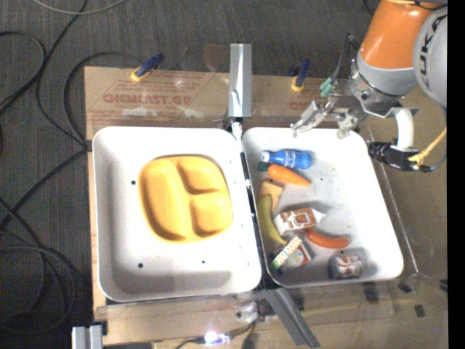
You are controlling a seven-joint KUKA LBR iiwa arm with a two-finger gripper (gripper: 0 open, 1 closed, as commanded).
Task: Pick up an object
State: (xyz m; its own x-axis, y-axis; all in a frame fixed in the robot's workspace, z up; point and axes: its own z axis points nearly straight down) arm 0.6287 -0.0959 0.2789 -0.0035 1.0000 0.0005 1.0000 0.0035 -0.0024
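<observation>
The gripper (325, 117) hangs with fingers spread and nothing between them above the right bin's (378, 195) far rim. Just inside that rim lies the blue bottle (287, 158), touching the carrot (288, 175). A descent here could strike the rim, or the round bottle could roll off against the carrot.

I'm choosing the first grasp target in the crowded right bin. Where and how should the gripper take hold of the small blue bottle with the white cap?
Probably grip the small blue bottle across its round midsection, coming straight down from above. It lies on its side near the bin's far wall, long axis left to right, so fingers should close across its narrow width. The orange carrot lies close beside it on the near side, leaving little finger room there.
</observation>
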